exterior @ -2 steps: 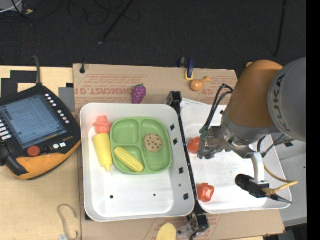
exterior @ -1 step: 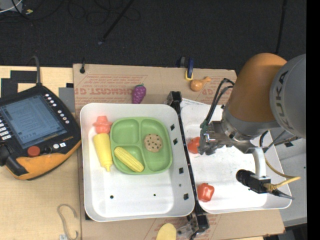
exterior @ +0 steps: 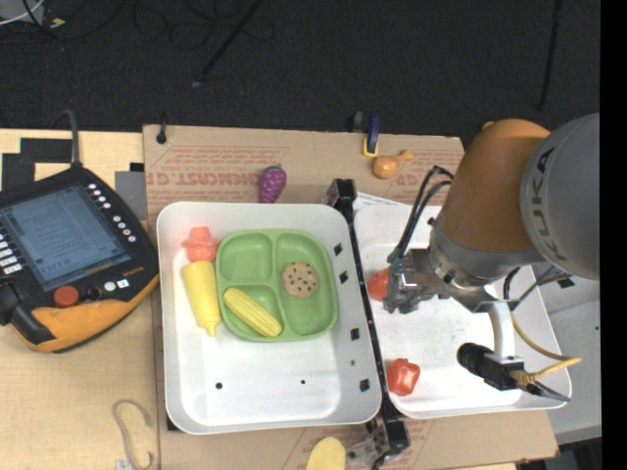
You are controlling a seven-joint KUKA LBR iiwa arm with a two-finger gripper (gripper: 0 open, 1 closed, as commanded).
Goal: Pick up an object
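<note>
The grey arm (exterior: 519, 204), with its orange band, reaches in from the right and hangs over the right white bin (exterior: 534, 404), its claw (exterior: 400, 287) lowered near that bin's left wall; whether the claw is apart or together cannot be told from this slant, and nothing can be seen clamped in it. Just left of the claw, partly hidden, lies a small red object (exterior: 377, 285), touching or nearly touching it. A second red object, like a toy tomato or pepper (exterior: 403, 376), sits lower in the same bin, well apart from the claw. The left white bin (exterior: 255, 399) holds a green divided plate (exterior: 277, 284) carrying a toy corn cob (exterior: 253, 311) and a chocolate-chip cookie (exterior: 300, 280) in separate compartments. Beside the plate's left edge lies a yellow squeeze bottle (exterior: 202, 295), with a pink toy (exterior: 199, 243) just above it. On the cardboard behind the bins rest a purple grape bunch (exterior: 272, 181) and a small orange gourd-like toy (exterior: 389, 164). A yellow lemon-like toy (exterior: 326, 452) sits at the front edge. A teach pendant (exterior: 69, 253) lies on the worktop at the left
</note>
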